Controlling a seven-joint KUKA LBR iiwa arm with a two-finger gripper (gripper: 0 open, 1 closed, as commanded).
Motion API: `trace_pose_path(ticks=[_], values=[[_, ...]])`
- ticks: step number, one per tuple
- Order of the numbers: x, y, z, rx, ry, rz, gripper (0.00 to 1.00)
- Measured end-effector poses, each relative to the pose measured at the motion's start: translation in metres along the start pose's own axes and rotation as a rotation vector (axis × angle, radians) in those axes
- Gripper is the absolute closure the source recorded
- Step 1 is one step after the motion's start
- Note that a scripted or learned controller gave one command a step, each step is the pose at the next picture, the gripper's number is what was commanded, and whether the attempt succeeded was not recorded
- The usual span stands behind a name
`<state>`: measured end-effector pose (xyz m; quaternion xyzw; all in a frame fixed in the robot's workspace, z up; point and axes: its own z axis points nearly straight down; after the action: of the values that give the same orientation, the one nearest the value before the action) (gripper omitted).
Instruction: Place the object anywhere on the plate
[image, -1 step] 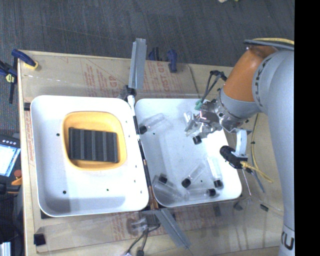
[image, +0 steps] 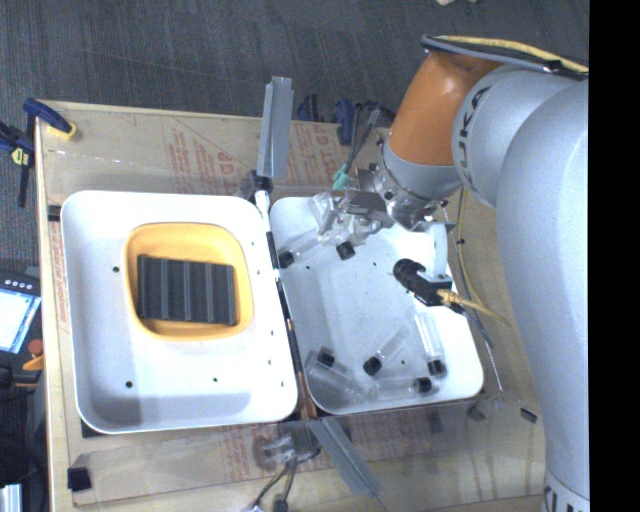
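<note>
Camera view, from above at a slant. Left bin (image: 90, 300): a yellow plate (image: 190, 245) carrying a dark ribbed insert (image: 190, 290). Right bin (image: 350, 300): clear plastic vials with black caps, one group (image: 385, 365) along the lower edge and one vial (image: 335, 240) at the upper left. The gripper (image: 350, 215) hangs over that upper-left corner, just above the vial there; whether it is released or clenched cannot be told. The grey arm (image: 520, 200) fills the right of the frame.
</note>
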<state>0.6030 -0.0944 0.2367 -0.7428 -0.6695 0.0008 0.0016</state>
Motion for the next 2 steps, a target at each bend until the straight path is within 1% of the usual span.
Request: trace_pose_path(ticks=[1,2], values=[[0.069,0.036,0.009,-0.002,-0.001,-0.307,1.00],[0.110,-0.010,0.046,0.003,-0.001,-0.525,1.00]])
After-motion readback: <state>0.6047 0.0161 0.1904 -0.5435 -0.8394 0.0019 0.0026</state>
